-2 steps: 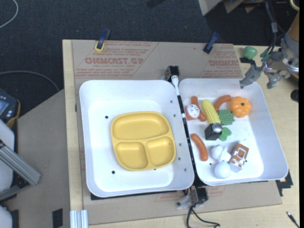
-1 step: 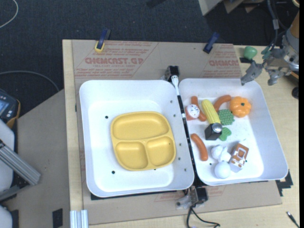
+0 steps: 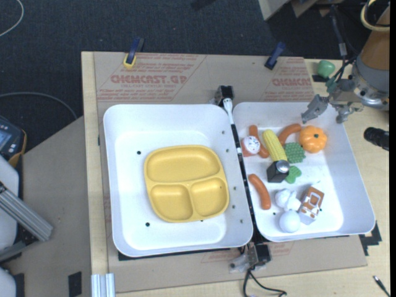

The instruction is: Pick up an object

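Observation:
The right bin (image 3: 352,184) holds several small toys: an orange pumpkin (image 3: 313,139), a yellow corn cob (image 3: 274,145), a curved orange sausage (image 3: 288,132), a white round clock (image 3: 250,145), a black block (image 3: 278,169), a second sausage (image 3: 261,190), two white balls (image 3: 286,210) and a brown-and-white box (image 3: 311,203). My gripper (image 3: 328,111) hangs over the bin's far right corner, just behind the pumpkin. It is open, its fingers spread wide with nothing between them.
The left bin (image 3: 124,135) holds a yellow divided plate (image 3: 184,182). A green knobbly piece (image 3: 295,153) lies beside the corn. Clamps sit on the board's far edge, and a green object (image 3: 324,68) lies behind the right bin.

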Tool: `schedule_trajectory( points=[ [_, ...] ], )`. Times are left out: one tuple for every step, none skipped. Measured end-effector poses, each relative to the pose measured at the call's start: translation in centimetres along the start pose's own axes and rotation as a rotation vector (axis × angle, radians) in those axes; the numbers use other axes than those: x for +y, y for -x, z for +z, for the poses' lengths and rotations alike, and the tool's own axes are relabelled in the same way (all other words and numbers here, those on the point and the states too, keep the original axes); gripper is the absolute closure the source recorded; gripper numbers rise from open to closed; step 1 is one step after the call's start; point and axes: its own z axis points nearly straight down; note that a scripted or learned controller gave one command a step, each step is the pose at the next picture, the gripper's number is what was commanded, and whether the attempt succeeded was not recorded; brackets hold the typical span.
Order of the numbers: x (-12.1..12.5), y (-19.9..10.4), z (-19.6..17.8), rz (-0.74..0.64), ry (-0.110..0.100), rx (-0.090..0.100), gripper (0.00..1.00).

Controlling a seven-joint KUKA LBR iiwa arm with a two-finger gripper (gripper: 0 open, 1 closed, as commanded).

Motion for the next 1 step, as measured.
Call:
schedule_trajectory(
  points=[
    [-0.70,0.77,5.42,0.001,-0.002,0.000,0.00]
  ],
)
